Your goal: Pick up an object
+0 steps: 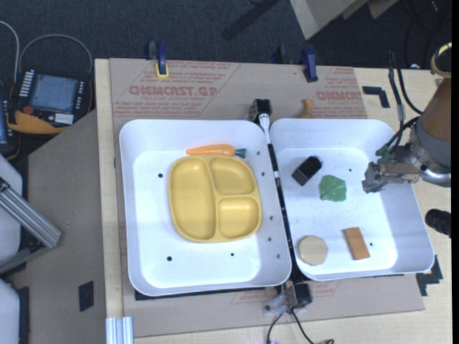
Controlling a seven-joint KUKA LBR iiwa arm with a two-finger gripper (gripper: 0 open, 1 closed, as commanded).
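Gripper (374, 178), finger state impossible to tell, hangs over the right white bin (409, 256). Green leaf-shaped toy (332, 188) lies near at its nine o'clock; black block (306, 170) beyond, tan wooden block (356, 243) at seven, round beige disc (313, 250) farther.

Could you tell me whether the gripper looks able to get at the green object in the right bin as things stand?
Probably yes. The gripper hovers at the right side of the right bin, and the green object lies just to its left with bare bin floor between them; the black block sits apart.
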